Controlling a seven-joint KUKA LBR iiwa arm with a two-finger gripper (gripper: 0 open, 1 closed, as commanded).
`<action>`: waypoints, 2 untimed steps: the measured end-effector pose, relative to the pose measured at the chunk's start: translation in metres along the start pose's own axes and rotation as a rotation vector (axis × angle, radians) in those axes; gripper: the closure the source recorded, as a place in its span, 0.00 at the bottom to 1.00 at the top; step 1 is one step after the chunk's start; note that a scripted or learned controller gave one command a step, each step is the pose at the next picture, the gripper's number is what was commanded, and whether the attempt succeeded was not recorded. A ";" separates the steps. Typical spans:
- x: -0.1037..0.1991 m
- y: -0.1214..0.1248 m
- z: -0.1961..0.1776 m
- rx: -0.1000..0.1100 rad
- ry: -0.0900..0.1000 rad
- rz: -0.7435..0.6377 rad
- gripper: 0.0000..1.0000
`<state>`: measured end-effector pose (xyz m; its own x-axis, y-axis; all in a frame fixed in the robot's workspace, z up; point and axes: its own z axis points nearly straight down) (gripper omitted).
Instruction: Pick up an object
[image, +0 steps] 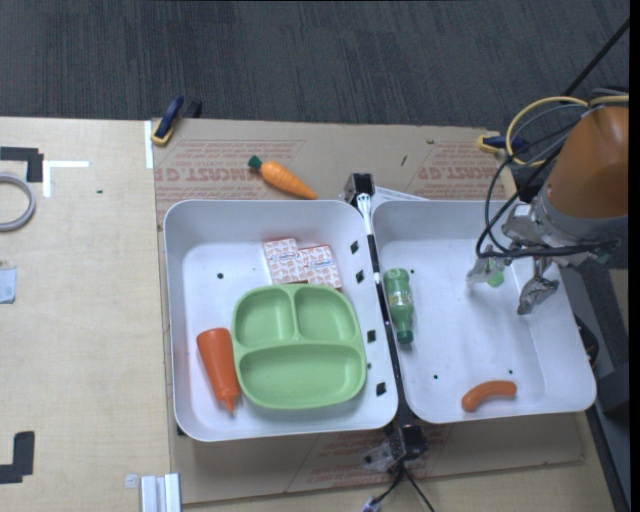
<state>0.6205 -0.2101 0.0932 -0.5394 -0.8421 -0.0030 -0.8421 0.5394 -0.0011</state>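
My gripper (510, 286) hangs over the right bin (560, 390) near its far right side, open, with nothing between its two fingers (533, 293). A green bottle (399, 305) lies along that bin's left wall, well to the left of the gripper. An orange-brown sausage (489, 394) rests near the bin's front edge, below the gripper. The left bin (185, 300) holds a green divided plate (298, 346), an orange bottle (218, 368) at the plate's left, and a red-and-white patterned packet (297, 262) behind it.
A toy carrot (283, 178) lies on the cardboard behind the left bin. A blue clip (168, 118) sits at the cardboard's far left corner. Cables loop above the orange wrist band (598, 165). Bare white floor spans the right bin's middle.
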 end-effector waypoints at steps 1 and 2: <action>-0.008 -0.024 0.001 -0.006 -0.008 -0.435 0.00; -0.007 -0.026 -0.010 0.003 -0.007 -0.429 1.00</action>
<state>0.6460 -0.2186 0.1030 -0.1397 -0.9902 -0.0083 -0.9902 0.1398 -0.0062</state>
